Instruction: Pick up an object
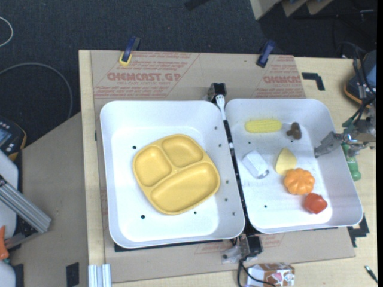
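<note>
The right bin holds several small things. A yellow corn cob lies near its far wall, with a small brown piece just right of it. A white rounded object rests toward the bin's left side. Beside it is a pale yellow wedge. An orange pumpkin sits just in front of the wedge, and a red tomato-like piece lies at the front right. All of them lie loose on the bin floor.
The left bin holds a yellow divided plate. A grey bracket with cables and a green part overhangs the right bin's right rim. Clamps hold the cardboard base at the back.
</note>
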Controlling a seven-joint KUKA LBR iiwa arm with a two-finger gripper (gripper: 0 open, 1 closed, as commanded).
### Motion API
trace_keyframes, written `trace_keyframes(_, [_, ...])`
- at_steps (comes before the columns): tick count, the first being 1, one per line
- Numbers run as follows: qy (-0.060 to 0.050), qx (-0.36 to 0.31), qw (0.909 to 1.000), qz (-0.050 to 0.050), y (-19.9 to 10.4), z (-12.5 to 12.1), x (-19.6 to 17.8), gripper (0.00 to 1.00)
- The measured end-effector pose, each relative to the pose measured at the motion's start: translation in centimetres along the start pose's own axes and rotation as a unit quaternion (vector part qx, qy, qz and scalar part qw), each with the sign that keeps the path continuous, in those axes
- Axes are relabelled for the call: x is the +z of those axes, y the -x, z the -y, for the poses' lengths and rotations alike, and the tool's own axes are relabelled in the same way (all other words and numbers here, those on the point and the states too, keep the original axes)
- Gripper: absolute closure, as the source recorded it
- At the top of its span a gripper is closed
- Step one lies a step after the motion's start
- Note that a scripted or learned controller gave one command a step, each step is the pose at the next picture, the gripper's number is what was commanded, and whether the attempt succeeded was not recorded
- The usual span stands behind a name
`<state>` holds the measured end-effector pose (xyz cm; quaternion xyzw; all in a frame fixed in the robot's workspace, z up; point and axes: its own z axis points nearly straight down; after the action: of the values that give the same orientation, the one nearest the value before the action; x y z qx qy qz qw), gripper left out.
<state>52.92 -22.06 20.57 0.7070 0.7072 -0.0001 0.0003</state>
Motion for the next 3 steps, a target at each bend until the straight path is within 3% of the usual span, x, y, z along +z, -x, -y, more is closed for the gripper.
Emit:
trace_keyframes(1, [0.002,-0.001,1.0000,0.001,0.0,-0.1,-1.1,1.00])
trace_keyframes(2, [0.002,-0.002,1.0000,0.001,0.2,-8.6,11.5,1.00])
trace_keyframes(3, [-0.003,0.001,1.0000,-0.002,0.3,-2.4,12.2,1.00])
